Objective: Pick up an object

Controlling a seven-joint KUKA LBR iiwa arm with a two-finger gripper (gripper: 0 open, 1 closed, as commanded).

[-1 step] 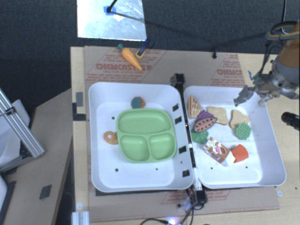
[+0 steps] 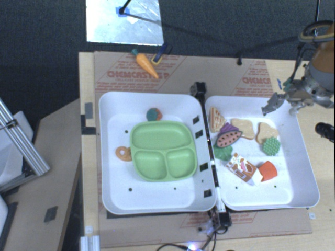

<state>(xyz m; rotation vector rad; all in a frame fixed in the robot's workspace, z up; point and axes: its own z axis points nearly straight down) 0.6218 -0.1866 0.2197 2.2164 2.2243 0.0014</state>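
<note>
Nothing is lifted yet: the hand point(image 2: 285, 102) hangs spread and empty above the right bin's point(image 2: 303, 163) far corner, while the toy foods, such as the green ball point(image 2: 271, 146) and red wedge point(image 2: 267, 170), lie untouched below, leaving descent, grasp and lift.

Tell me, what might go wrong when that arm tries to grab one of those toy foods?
The toys in the right bin lie crowded: the purple slice touches the green leafy piece and the waffle-like wedge, so the gripper might nudge neighbours or catch two at once. The flat tan pieces hug the floor and could slip free. The gripper hovers by the bin's far corner, so it might clip the rim when descending.
</note>
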